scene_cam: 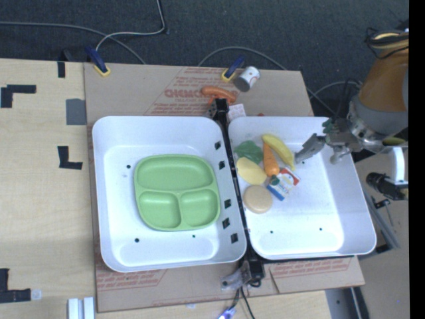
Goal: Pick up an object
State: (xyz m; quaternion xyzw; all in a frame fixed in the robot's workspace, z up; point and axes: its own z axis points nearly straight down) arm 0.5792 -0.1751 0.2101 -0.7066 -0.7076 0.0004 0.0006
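Arm [385, 85] cut off at right; jaws' state unclear.

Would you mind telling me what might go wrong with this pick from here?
1. The banana, carrot, lemon and round bun lie packed together, so the gripper may nudge neighbours or grab two.
2. They sit near the right bin's left wall, which may block the approach.

Green item [248, 149] half hidden behind banana [278, 149] and carrot [270, 159] (identity unclear); small packet [283, 182] label unreadable.
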